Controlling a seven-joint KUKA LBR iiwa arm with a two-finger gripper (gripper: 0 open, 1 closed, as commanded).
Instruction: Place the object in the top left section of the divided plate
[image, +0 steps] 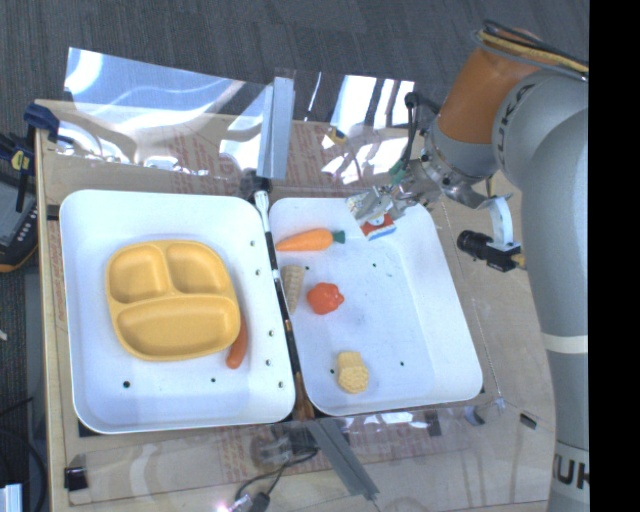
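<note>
Where the arm comes in from the right: gripper (383, 208) hangs over the upper edge of the right bin (450, 340), near its top middle.
Grip: cannot tell from here whether it is open or closed.
Red piece (379, 229): small, red and white, right under the gripper tip at the top of the right bin; touching or apart, I cannot tell.
Its axis: looks slightly longer left to right, but it is too small to say which way it points.
Plate (113, 300): yellow, divided, in the left bin (90, 390), well apart from the red piece.
Carrot (304, 240): lying left to right, green end toward the right, just left of the red piece.
Tomato (324, 298): below the carrot, mid-bin.
Cone (292, 284): upright in the frame, beside the tomato.
Corn (351, 372): lower middle of the right bin.
Sausage (237, 347): against the plate's lower right rim.
</note>
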